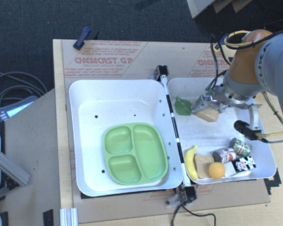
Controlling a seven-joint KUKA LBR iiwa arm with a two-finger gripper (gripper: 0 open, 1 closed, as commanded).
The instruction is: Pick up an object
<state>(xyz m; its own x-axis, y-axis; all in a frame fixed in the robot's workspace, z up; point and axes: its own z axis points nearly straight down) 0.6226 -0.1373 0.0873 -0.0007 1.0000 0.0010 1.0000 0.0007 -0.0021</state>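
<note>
The gripper (208,103) is seen low in the right bin (254,173), up near its far end, with the arm (254,60) reaching in from the right. A tan block (207,115) is pressed right up against the fingers, but whether it's actually pinched can't be told, and open or closed can't be made out either. A green leaf thing (182,106) is lying just beside it. A banana (190,162), orange (216,170) and can (240,147) are bunched at the near end. A green tray (134,152) is sat in the left bin (84,98)

Green tray (134,153), yellow banana (190,162), orange ball (216,170), white bins (84,126).
</note>
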